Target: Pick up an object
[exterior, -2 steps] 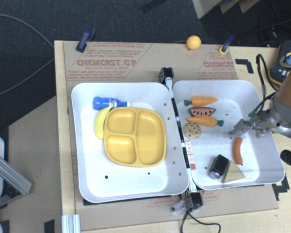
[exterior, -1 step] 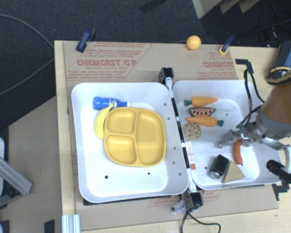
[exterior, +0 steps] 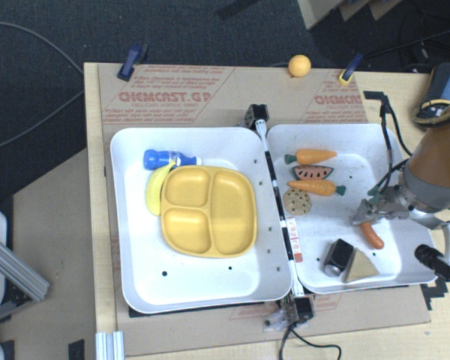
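Poised low in the right bin [exterior: 405,145], gripper [exterior: 369,217] just above the small orange sausage [exterior: 372,235]; finger state impossible to tell; best lowered straight, centred astride the sausage, closed gently before lifting.

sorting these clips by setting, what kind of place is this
Most likely a robotics lab test bench, not a home or kitchen. Two shallow white bins sit clamped on a cardboard-covered bench, holding toy food such as a carrot and a yellow divided plate, with a robot arm reaching in.
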`<state>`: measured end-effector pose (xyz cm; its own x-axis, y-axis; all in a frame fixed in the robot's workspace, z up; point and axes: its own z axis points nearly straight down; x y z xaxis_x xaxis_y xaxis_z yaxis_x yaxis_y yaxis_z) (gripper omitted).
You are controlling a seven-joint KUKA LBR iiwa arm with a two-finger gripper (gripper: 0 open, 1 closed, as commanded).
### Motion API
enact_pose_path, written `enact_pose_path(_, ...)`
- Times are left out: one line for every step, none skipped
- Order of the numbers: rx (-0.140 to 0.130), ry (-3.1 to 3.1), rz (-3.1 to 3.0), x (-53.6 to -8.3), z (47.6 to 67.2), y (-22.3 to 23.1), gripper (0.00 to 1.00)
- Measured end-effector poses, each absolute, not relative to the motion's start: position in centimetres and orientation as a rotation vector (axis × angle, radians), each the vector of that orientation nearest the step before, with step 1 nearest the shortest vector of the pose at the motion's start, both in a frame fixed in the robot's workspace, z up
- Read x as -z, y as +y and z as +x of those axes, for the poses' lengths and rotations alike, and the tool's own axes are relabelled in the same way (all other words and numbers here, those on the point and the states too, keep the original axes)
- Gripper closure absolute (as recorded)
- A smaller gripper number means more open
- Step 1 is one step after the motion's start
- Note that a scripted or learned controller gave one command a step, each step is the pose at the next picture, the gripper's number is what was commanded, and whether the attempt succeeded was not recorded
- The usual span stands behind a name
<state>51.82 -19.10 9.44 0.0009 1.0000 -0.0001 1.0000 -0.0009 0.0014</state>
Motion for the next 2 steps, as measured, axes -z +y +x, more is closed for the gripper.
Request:
enact_pose_path(-0.001,2.224,2.222,-16.1,47.9,-12.6,1.00)
enact_pose_path(-0.003,2.223,2.219,-18.5,54.8,-7.0,1.00)
